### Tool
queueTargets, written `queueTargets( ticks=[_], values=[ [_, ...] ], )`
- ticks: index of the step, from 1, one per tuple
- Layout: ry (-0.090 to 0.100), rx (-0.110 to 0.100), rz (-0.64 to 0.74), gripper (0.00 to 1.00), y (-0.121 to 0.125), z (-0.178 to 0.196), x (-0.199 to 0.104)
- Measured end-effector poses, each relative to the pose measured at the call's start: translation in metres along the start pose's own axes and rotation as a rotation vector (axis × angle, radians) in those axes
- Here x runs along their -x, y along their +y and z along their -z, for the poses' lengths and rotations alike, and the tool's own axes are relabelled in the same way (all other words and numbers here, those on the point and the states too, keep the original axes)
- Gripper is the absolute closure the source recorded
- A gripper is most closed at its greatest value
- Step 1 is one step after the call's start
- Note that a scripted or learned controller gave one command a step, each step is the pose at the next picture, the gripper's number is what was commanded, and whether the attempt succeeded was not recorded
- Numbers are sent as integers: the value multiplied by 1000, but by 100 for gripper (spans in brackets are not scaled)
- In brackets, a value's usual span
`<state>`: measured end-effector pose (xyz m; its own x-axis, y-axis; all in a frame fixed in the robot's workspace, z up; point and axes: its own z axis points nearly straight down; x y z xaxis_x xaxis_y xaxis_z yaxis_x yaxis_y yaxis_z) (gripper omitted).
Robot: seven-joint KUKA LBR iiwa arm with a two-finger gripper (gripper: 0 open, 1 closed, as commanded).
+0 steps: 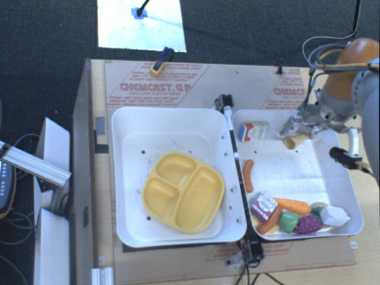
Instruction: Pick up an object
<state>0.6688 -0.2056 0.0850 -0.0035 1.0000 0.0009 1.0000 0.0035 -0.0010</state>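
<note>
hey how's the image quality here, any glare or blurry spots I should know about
Camera view: soft overall, slightly grainy. Both white bins look bright, nearly washed out, but the yellow divided tray reads clearly. The hand by the right bin's far edge is small and smeared, as is the tan item beneath it. The pale floor panel glares.

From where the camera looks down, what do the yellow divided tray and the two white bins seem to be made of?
Yellow tray: likely moulded plastic, smooth with a soft sheen, its three compartments rounded. Left bin and right bin: probably thin formed plastic, matte white, with rounded corners and some dark specks. The look alone cannot confirm it.
</note>
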Motion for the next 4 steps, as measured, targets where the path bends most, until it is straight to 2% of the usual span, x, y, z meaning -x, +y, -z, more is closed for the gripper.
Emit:
queueTargets(
  ticks=[1, 2, 3, 4],
  values=[
    [-4, 7, 4, 100, 2, 12, 1],
    [-4, 7, 4, 0, 2, 12, 0],
    [0, 3, 1, 0, -30, -1, -79],
    [-1, 6, 2, 100, -29, 10, -79]
  ],
)
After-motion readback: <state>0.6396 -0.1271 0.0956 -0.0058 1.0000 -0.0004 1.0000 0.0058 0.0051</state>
